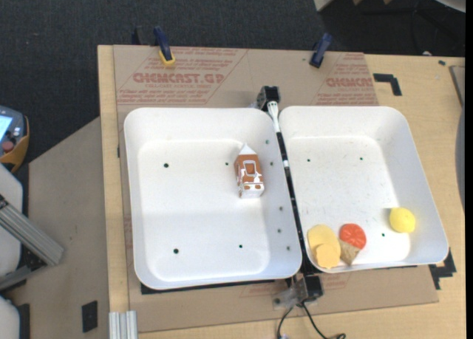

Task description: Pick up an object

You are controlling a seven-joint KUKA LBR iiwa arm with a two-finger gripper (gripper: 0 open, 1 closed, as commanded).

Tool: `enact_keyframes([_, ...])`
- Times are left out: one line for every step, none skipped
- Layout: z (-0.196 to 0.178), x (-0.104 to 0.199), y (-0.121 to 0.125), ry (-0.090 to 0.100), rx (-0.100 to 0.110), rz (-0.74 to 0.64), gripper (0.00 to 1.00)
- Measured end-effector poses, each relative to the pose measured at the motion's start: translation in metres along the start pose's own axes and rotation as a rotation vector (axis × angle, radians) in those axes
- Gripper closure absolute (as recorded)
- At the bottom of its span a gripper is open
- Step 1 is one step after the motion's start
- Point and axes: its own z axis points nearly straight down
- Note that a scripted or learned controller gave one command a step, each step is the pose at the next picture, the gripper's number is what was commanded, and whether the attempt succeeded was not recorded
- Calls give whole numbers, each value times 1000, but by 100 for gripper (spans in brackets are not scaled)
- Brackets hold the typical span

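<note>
We see a small orange-and-white carton (249, 174) right of centre in the left shallow white bin (148, 256), mid-frame.

Two shallow white bins, left bin (148, 256) and right bin (414, 153), sit side by side on a cardboard-covered surface (222, 68) printed with red lettering. A blue clamp (162, 46) and a second clamp (321, 49) grip its far edge. Dark carpet (59, 5) surrounds it.

Two white bins (140, 182) — one small carton (249, 173), three food toys (352, 235).
</note>
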Motion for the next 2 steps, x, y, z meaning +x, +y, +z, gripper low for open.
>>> enact_keyframes([96,-29,-5,-7,22,11,0])
enact_keyframes([-4,33,1,1,-1,2,0])
